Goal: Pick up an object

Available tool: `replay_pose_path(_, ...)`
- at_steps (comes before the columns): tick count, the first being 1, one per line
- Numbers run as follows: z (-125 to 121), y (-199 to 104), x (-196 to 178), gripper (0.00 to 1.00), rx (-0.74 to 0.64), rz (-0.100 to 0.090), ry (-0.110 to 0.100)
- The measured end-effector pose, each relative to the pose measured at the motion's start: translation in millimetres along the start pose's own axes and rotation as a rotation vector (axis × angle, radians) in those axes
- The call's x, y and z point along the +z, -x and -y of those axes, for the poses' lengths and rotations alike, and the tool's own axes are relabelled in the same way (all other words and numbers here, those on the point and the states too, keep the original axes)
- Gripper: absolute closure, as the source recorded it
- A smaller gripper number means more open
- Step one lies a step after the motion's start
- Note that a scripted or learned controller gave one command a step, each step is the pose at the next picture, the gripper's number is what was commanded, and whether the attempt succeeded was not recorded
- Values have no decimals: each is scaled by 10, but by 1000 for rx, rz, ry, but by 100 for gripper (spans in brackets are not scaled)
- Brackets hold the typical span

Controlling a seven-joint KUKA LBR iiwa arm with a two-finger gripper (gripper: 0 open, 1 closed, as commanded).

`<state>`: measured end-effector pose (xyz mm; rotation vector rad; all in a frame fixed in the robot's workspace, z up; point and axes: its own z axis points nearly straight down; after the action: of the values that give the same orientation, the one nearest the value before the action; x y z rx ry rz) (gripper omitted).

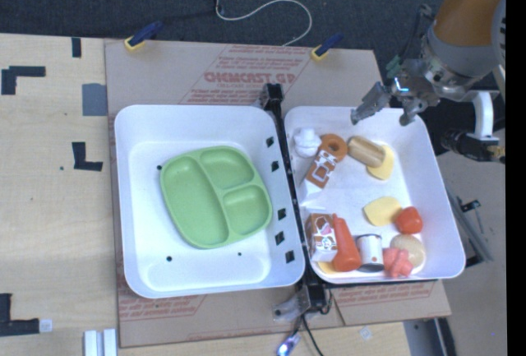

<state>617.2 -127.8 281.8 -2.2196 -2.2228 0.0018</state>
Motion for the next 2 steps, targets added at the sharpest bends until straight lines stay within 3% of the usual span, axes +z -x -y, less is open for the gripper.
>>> replay_pose_path(1,-3,-8,-99,100,-2,0,0)
replay_pose_path(2,243,-607,-1028,100,-5,-1,11)
